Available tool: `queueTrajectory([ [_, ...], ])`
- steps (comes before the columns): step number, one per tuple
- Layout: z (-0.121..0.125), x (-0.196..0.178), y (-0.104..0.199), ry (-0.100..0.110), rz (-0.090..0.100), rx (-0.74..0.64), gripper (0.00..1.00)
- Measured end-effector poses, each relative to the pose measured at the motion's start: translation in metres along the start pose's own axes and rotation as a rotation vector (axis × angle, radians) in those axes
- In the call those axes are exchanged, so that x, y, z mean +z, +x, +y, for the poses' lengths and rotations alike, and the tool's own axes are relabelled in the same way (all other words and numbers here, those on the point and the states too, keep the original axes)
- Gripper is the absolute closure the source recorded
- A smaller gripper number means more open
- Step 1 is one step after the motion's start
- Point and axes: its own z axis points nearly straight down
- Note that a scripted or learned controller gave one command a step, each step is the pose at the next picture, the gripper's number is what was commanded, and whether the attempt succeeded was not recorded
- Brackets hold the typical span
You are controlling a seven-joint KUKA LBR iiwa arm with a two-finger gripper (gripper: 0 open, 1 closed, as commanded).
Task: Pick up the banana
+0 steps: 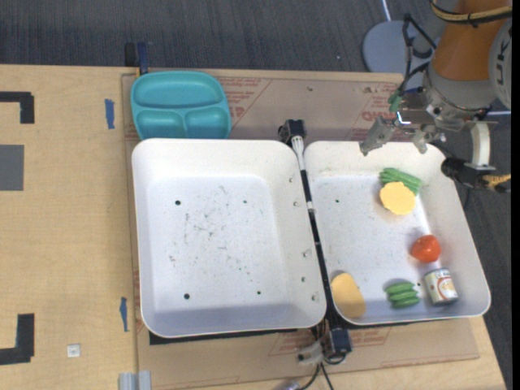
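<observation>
Camera view, operator: you have the bench (65, 218) carrying two white bins side by side. Left bin (219, 234) shows a scuffed, speckled floor. Right bin (357, 218) holds all the small items.

Arm (471, 39) enters at upper right, orange band above the wrist, wrist tilted down toward the far rim of the right bin. Gripper (396, 135) hangs over that far rim, its two fingers spread apart with nothing between them.

A teal divided tray (180, 104) sits on the bench beyond the left bin, touching its far edge.

Banana (348, 294): you will find it in the right bin's near left corner, against the wall by the divider, well apart from the gripper.

Between gripper and banana the bin floor is bare. Along the right side you see a yellow round piece (398, 199) lying against a green vegetable (401, 178), then a red tomato (425, 249), a second green piece (401, 292), and a small can (439, 286) just beside it.
</observation>
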Motion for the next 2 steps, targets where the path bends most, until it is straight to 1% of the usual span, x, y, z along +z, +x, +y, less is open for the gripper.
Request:
queueTrajectory([
  [1,-0.035,0.143,0.017,0.0,0.0,-0.017,0.0],
  [2,-0.105,0.143,0.017,0.0,0.0,-0.455,0.0],
])
